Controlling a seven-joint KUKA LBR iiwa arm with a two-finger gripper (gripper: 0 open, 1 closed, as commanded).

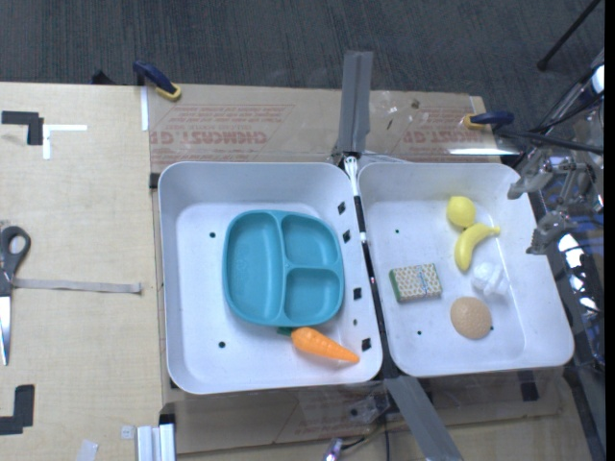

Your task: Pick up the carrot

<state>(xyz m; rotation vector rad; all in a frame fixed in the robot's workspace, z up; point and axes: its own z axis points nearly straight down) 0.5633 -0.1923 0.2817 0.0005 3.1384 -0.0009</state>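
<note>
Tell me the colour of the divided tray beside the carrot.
Teal blue tray, seen clearly in the camera view.

Two bins sit side by side on the table (pixel 77 353). In the left bin (pixel 183 353) a divided tray (pixel 283 269) lies near the middle, and the carrot (pixel 325 346) lies just in front of it, toward the bin's near right corner, touching the tray's front edge. In the right bin (pixel 423 349) a lemon (pixel 461 210) lies at the back with a banana (pixel 471 244) just in front of it, a sponge (pixel 415 282) to the left, and an egg-shaped item (pixel 471 318) nearest the front. Scissors (pixel 10 286) lie at the table's far left edge.
</note>
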